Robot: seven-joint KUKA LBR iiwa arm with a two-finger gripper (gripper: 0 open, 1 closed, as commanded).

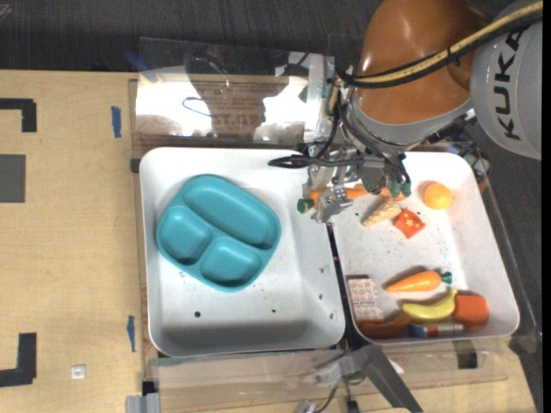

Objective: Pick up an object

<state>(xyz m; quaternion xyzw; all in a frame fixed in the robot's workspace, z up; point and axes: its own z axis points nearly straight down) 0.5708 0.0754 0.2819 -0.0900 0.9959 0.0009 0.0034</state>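
My gripper (330, 198) hangs over the divide between the two bins, under the orange wrist band (417, 46). A small orange toy carrot with a green tip (332, 197) lies crosswise between the fingers, and the gripper is shut on it. The green end (304, 205) pokes out to the left, over the left bin's right edge. Just right of the gripper, a beige wafer (379, 212) and a red piece (408, 223) lie on the right bin's floor.
The left bin (258, 317) holds a teal divided plate (219, 231). In the right bin (491, 256) are an orange ball (437, 195), a larger carrot (417, 281), a banana (430, 306), an orange block (470, 308) and a pink packet (365, 295).
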